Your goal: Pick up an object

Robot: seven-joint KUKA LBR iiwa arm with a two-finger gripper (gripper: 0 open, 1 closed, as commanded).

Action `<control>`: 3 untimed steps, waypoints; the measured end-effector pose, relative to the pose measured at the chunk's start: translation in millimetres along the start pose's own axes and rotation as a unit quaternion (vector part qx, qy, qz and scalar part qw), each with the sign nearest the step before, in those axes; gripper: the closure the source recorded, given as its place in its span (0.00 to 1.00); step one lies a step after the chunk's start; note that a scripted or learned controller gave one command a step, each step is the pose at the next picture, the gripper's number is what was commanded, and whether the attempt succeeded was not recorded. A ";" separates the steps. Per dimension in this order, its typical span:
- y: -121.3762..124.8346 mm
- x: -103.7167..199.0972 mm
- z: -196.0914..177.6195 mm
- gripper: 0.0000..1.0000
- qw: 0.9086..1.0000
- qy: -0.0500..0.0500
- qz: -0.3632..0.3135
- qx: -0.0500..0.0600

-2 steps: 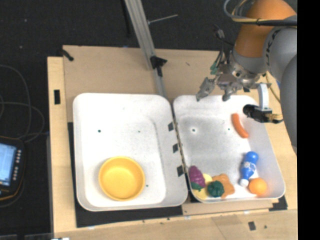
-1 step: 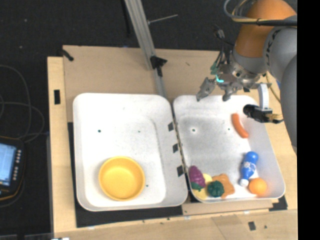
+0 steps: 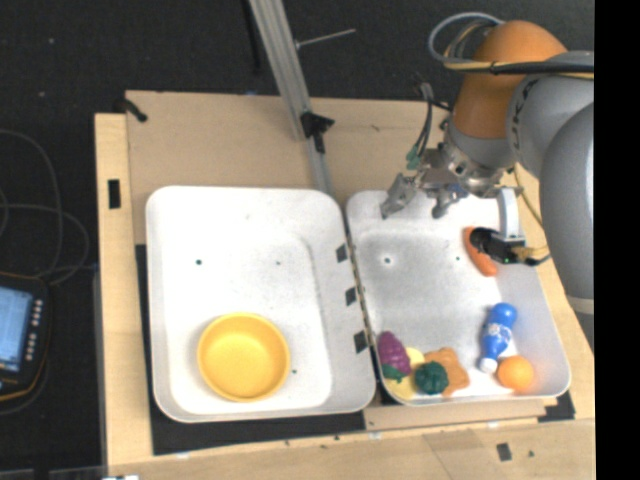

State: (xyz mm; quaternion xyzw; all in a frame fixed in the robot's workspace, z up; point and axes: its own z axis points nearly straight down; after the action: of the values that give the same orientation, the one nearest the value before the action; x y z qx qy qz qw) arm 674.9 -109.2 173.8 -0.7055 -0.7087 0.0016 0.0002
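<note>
The gripper (image 3: 420, 196) is hovering with jaws spread wide, gripping nothing, while the toys (blue bottle (image 3: 497, 334), orange ball (image 3: 515, 373)) are sitting well beyond them; descending here risks closing on bare right bin (image 3: 430, 268) floor.
</note>
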 end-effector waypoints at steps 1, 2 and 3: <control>-6.9 -4.7 45.0 0.00 1.000 0.000 0.002 0.000; -7.1 -6.1 74.1 0.00 1.000 0.000 0.003 0.000; -5.7 -7.0 60.6 1.00 1.000 0.000 0.003 -0.003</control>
State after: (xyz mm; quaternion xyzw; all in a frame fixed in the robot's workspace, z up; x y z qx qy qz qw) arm 669.1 -116.3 113.2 -0.7079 -0.7063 -0.0002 -0.0023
